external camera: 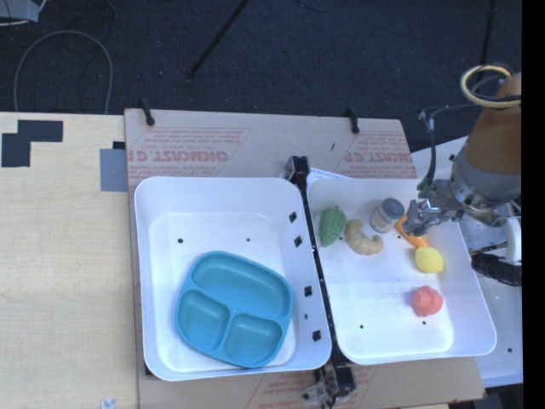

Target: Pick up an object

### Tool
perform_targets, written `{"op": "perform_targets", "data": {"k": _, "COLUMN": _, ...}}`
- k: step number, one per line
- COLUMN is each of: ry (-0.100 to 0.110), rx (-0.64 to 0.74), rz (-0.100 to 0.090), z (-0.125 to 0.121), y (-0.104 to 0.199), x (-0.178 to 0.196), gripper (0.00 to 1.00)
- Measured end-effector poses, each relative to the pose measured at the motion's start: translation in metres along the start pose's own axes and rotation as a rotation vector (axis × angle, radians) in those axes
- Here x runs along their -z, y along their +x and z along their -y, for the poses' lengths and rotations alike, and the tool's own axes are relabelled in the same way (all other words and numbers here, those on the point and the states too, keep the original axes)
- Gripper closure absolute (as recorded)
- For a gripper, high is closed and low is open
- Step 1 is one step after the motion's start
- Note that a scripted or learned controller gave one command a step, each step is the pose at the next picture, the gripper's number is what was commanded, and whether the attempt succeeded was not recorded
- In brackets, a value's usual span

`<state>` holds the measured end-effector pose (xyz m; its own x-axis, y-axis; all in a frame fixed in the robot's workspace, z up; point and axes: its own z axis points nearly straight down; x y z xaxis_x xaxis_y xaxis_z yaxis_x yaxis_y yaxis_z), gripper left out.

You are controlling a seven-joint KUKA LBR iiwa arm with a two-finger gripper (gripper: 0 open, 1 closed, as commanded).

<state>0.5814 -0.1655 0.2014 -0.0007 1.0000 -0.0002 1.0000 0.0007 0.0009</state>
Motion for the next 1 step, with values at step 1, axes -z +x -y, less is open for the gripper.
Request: {"op": "perform_targets", "data": {"k": 1, "ry": -0.001, "rx": 0.000, "rz": 0.000, "z": -0.0004, "y": -0.0009, "x": 0.0483, "gripper": 1.00}}
